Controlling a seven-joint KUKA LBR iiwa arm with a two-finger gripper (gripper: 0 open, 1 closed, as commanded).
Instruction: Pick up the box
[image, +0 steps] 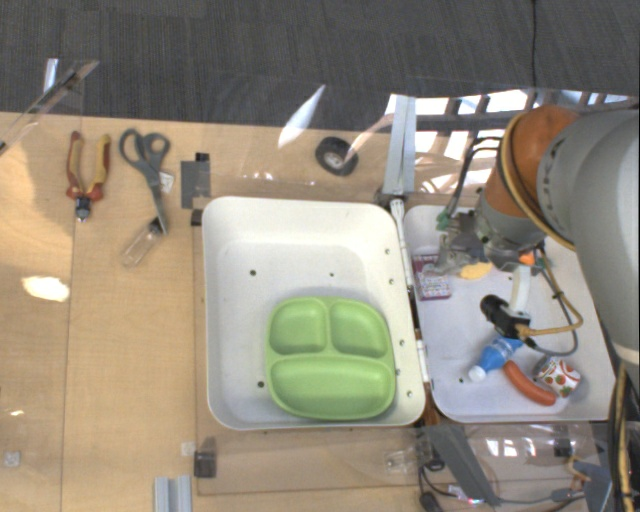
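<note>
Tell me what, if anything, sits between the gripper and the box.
Nothing visible does. The gripper hangs over the upper left of the right bin, and the box lies just beside it against that bin's left wall. The other items lie further down the bin.

— How is the arm (590, 170) placed?

— It is seen entering from the right of the camera view, its grey bulk set at the upper right, with the orange band turned toward the left.

— And the gripper (462, 250)?

— It is extended leftward and downward from the wrist, with cables looped beside it. Whether the jaws are parted or closed cannot be made out.
</note>
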